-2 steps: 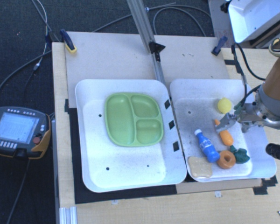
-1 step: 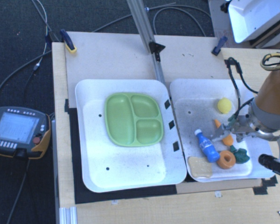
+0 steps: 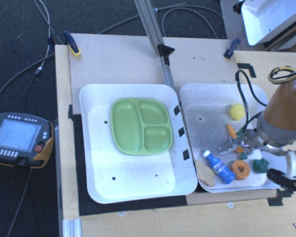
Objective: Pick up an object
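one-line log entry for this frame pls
arm: over right bin | gripper: low among items | left bin: green tray | grasp: unconfirmed

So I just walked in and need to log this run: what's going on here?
The arm reaches into the right bin, its gripper low among small toys: a yellow ball, blue bottle, orange ring and green piece. Nothing is visibly held yet. The left bin holds a green divided plate.

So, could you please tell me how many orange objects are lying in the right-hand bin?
2: a small carrot-like piece mid-bin by the arm, and an orange ring near the front rim beside the blue bottle. The arm may hide others.
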